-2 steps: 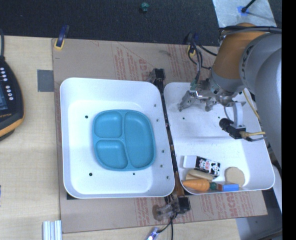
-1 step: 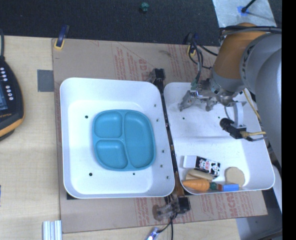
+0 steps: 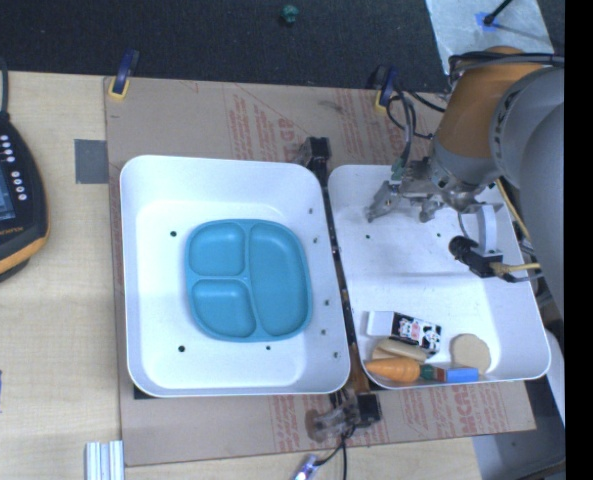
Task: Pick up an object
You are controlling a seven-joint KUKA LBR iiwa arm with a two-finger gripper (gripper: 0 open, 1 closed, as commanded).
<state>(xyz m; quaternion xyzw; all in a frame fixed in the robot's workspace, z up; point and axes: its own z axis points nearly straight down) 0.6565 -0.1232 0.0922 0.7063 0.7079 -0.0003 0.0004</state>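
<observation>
My gripper (image 3: 400, 211) hangs over the far end of the right bin (image 3: 426, 278), its two metal fingers spread apart with nothing between them. The loose objects lie together at the near end of that bin, well apart from the gripper. They are a white box with a black pattern (image 3: 408, 327), an orange carrot (image 3: 391, 371), a round tan disc (image 3: 470, 350), a tan stick (image 3: 402, 350) and a small blue piece (image 3: 460, 375).
The left bin (image 3: 156, 268) holds a blue divided plate (image 3: 247, 278). A teach pendant (image 3: 1, 193) lies on the bench at the far left. Clamps sit at the back corners of the cardboard mat (image 3: 123, 71).
</observation>
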